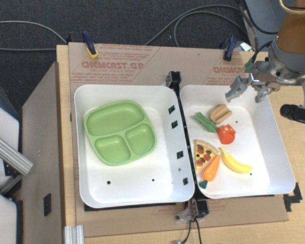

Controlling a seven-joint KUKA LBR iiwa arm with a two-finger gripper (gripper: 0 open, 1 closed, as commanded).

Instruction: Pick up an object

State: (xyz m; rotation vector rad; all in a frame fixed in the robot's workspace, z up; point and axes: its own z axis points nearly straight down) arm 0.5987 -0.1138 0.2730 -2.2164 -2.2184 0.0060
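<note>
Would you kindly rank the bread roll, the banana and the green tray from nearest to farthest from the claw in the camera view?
1. Bread roll, just below the claw, in the right bin.
2. Banana, lower in the same bin.
3. Green tray, in the left bin.

- Bench [142, 60]: brown board top with red printing, filling the middle of the frame.
- Two blue clamps on its upper edge, one upper left [90, 43], one upper right [229, 48].
- Left bin [86, 151], white and shallow, left of centre.
- Right bin [269, 151], touching it along a black centre strip [179, 131] with clips.
</note>
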